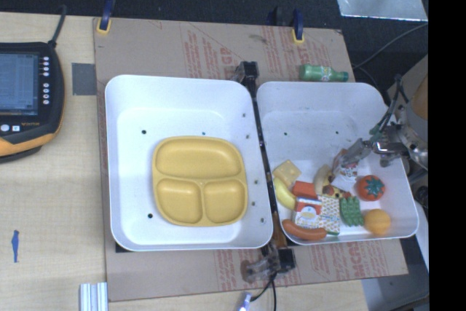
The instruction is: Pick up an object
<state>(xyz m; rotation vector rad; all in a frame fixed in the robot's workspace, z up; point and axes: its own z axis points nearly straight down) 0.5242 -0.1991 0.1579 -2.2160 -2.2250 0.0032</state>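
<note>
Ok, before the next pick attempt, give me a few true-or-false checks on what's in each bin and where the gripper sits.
1. The yellow divided tray lies in the left bin. True.
2. The toy food is piled in the left bin. False: it sits in the right bin, toward its near side.
3. The green bottle lies outside both bins, on the cardboard behind the right one. True.
4. The gripper hovers over the yellow tray. False: it is over the right bin, just above the food pile.
5. The tomato and the orange lie at the right end of the pile. True.
</note>
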